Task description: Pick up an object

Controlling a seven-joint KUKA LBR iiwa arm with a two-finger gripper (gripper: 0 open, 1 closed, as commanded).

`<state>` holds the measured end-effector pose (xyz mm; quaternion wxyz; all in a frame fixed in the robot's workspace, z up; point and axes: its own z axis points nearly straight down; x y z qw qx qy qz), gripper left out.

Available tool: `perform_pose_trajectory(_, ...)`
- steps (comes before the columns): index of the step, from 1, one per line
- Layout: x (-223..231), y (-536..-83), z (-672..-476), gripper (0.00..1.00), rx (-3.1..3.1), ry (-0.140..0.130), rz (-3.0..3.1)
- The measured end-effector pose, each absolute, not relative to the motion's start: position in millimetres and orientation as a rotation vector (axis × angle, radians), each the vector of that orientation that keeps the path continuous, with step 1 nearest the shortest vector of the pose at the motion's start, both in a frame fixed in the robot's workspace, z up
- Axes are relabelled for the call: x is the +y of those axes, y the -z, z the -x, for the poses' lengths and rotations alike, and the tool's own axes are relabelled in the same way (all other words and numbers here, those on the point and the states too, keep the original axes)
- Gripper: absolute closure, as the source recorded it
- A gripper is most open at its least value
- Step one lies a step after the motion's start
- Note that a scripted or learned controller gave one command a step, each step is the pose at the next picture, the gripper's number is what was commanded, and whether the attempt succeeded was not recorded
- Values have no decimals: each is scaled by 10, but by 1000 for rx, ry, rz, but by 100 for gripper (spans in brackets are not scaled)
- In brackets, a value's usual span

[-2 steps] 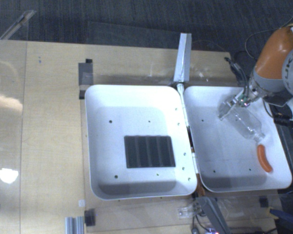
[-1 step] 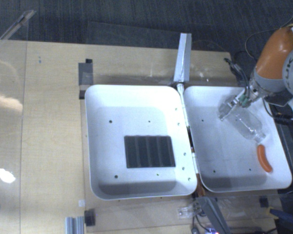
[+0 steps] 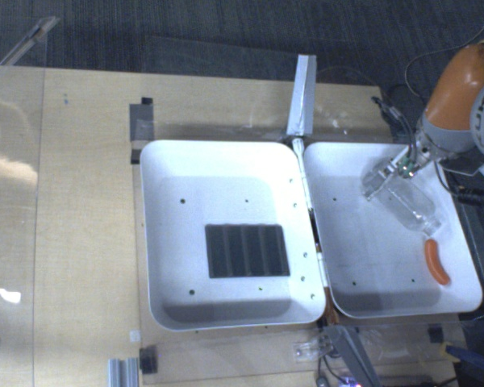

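Observation:
In the right bin (image 3: 347, 285), a small orange sausage-shaped object (image 3: 436, 262) lies near the right wall. A clear plastic object (image 3: 414, 205) lies just up and left of it. My gripper (image 3: 381, 182) hangs over the upper middle of that bin, reaching down-left from the grey wrist (image 3: 448, 131) with its orange band (image 3: 461, 87). It is next to the clear object's upper-left end, and I cannot tell if they touch. A dark ribbed rectangular block (image 3: 247, 250) lies flat in the middle of the left bin (image 3: 169, 176).
A grey metal bar (image 3: 302, 95) stands behind the join of the two bins. Cables (image 3: 468, 185) run along the right bin's right side. Small brackets (image 3: 143, 121) sit at the left bin's corners, on the wooden bench (image 3: 64, 216).

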<state>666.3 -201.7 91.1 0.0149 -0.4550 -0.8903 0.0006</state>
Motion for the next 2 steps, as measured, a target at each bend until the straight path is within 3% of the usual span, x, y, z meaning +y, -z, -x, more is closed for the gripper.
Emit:
perform_pose_trajectory(1, -1966, -912, -6643, 0, -2793, -20, 1403)
perform_pose_trajectory(2, -1966, -1019, -6646, 100, -2793, -20, 1403)
